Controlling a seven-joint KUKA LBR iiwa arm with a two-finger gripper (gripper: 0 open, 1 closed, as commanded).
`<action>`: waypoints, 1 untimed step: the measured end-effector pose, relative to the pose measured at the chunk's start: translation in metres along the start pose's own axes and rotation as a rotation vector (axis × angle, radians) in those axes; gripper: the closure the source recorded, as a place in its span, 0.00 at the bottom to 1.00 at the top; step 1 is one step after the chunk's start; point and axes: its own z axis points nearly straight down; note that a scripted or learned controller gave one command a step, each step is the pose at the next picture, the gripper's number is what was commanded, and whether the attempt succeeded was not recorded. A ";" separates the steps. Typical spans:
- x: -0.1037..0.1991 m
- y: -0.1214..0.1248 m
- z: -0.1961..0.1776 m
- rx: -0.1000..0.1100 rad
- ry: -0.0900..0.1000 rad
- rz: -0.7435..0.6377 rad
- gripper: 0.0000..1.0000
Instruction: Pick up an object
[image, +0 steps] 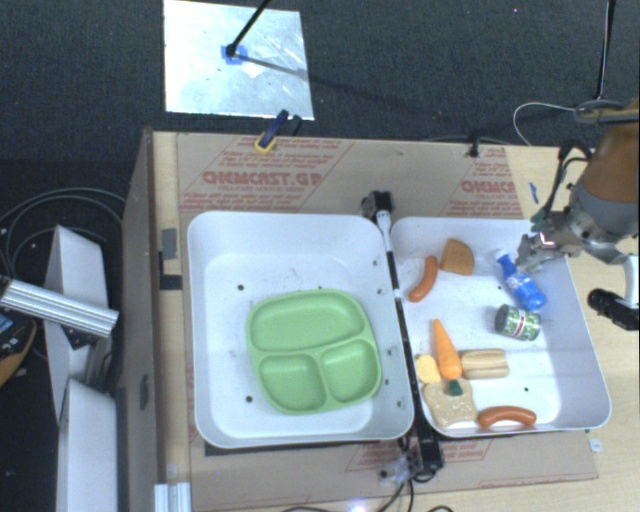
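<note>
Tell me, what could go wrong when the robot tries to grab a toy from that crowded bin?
1. The gripper sits right by the blue bottle, which lies on its side near the bin wall; it might roll or slip away.
2. The green can lies just beside the bottle and could get bumped.
3. The carrot, bun and sausage are packed close, so two might be nudged together.

Fingers (537, 247) hover above blue bottle (521, 281) — right bin (590, 340); green tray (313, 350) left.
</note>
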 end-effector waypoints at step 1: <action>0.001 0.000 0.000 0.001 0.001 -0.001 0.00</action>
